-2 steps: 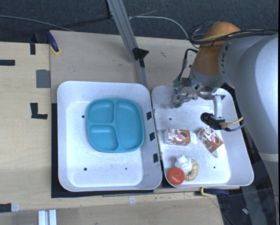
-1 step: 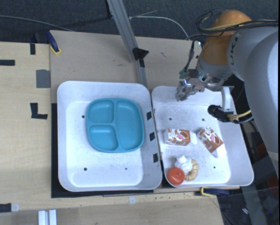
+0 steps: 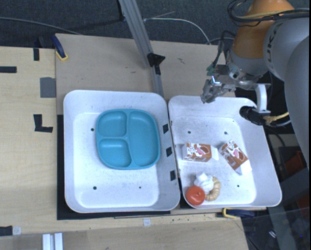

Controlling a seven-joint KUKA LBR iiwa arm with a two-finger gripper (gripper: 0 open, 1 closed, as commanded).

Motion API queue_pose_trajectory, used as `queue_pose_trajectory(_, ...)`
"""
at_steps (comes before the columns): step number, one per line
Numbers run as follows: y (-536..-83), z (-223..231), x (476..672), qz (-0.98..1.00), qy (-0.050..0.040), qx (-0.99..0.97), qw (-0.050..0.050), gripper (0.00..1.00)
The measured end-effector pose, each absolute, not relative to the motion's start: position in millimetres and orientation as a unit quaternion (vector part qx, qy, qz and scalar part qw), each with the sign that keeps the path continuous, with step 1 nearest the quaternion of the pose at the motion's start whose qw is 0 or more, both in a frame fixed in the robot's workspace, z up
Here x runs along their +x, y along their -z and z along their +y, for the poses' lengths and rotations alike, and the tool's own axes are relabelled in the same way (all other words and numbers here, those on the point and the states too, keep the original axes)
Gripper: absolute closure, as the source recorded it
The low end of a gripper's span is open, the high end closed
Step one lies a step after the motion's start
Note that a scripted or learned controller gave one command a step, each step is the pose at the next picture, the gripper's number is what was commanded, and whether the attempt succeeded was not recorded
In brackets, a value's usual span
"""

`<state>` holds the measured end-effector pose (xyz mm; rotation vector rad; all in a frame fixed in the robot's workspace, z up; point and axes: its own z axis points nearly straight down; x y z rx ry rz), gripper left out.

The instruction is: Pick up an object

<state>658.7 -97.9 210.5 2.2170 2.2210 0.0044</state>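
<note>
Your worktop point(image 3: 114, 77) carried two bins; the hand point(image 3: 211, 94) hovered over the right bin's point(image 3: 259, 155) far edge, grip unreadable.

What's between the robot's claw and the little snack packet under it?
Just bare white bin floor between the gripper and the snack packet, seen in the camera view.

bench point(image 3: 108, 72): pale matt wood | bins point(image 3: 72, 139): smooth white plastic | tray point(image 3: 128, 139): glossy blue plastic
</note>
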Motion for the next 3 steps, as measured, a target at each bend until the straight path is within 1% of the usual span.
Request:
queue_pose_trajectory(1, -207.0, -37.7, 645.7, 0.709, -0.0003, 0.705, -0.001, 1.0)
queue_pose_trajectory(2, -209.4, 14.6, 625.9, 0.709, 0.0005, 0.705, -0.002, 1.0)
queue_pose_trajectory(3, -226.9, 66.3, 619.4, 0.71, -0.0009, 0.704, -0.001, 1.0)
